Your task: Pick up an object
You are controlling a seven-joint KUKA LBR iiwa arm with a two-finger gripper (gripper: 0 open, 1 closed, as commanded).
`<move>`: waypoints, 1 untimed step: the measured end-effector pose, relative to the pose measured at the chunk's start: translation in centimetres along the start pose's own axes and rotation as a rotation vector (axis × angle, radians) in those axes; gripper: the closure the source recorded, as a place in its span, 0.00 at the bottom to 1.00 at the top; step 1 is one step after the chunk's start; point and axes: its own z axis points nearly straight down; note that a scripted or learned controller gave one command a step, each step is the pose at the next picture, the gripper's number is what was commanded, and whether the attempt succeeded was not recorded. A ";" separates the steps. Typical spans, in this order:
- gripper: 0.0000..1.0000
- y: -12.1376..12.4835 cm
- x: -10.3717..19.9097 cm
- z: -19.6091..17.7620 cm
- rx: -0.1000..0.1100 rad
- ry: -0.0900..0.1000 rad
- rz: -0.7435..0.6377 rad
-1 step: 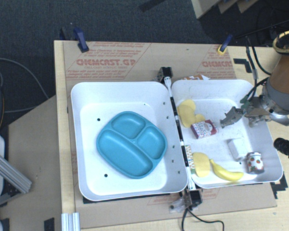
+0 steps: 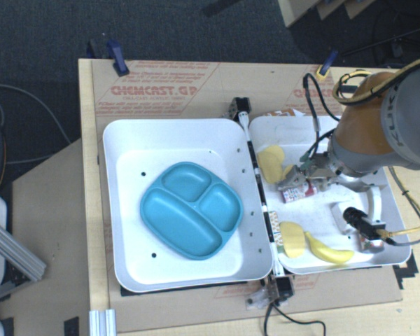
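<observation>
Gripper point(image 2: 310, 176): low over the middle of the right bin point(image 2: 399, 259), at the end of the grey arm point(image 2: 406, 117) with its orange band point(image 2: 364, 121) reaching in from the right; whether it is apart or together cannot be told from this angle. Small red-and-white packet point(image 2: 291, 190): lies on the bin floor just beside the gripper, on its left and slightly nearer the camera; it is unclear whether the two touch, and no hold on it shows. Pale yellow lump point(image 2: 271, 163): near the bin's left wall, just behind the packet. Pale yellow piece point(image 2: 292, 237): front left of the same bin, touching the banana. Banana point(image 2: 327, 251): yellow, lying along the front edge, well apart from the gripper. Left bin point(image 2: 119, 142): white, shallow, side by side with the right bin. Blue divided plate point(image 2: 190, 209): three compartments, resting flat in the middle of the left bin. Worktop point(image 2: 161, 89): brown board with red printing, carrying both bins. Blue clamps: one at the back left edge of the worktop point(image 2: 117, 57), one at the back right point(image 2: 327, 63).
</observation>
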 end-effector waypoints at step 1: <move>1.00 0.3 -0.1 -1.4 -0.010 -0.002 0.002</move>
